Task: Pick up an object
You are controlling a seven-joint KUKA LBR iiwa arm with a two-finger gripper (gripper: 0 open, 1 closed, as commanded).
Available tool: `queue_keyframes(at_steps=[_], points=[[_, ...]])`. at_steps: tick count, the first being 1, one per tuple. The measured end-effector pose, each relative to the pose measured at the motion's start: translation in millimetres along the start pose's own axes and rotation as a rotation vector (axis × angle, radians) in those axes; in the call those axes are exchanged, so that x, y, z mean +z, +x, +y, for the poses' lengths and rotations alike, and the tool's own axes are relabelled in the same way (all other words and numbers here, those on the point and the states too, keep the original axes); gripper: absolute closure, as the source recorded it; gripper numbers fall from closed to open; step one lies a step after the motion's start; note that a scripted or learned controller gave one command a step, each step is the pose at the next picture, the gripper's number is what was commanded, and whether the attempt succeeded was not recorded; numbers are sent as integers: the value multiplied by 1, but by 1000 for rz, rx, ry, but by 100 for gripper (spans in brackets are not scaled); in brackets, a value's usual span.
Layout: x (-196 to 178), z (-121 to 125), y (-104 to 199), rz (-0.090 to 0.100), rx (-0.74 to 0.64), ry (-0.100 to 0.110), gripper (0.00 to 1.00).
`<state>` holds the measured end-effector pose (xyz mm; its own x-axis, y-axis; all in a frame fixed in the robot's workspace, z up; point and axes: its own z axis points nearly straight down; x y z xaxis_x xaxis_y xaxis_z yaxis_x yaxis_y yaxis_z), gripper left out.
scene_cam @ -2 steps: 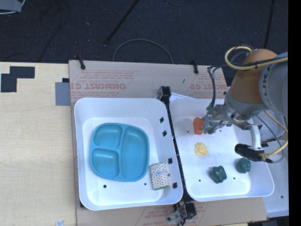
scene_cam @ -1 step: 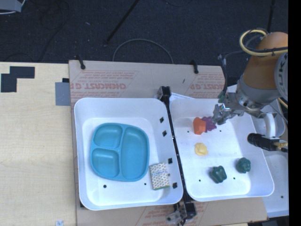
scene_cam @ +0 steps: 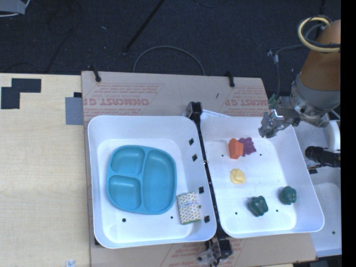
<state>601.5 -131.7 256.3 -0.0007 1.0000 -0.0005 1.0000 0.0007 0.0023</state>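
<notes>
The gripper hangs over the upper right corner of the right bin, its fingers too blurred to tell, while an orange toy touching a purple one lies just left and below it, toward mid-frame.

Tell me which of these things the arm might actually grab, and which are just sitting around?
Could be picked:
orange toy
purple toy
yellow toy
two green toys
small patterned card
blue divided plate

Just there:
left bin
right bin
cardboard sheet
cables on the floor
</notes>
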Motion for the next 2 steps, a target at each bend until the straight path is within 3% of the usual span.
queue_keyframes(at_steps=[1,2], points=[[9,-13,51,3,-3,7,100],[9,-5,108,3,-4,5,100]])
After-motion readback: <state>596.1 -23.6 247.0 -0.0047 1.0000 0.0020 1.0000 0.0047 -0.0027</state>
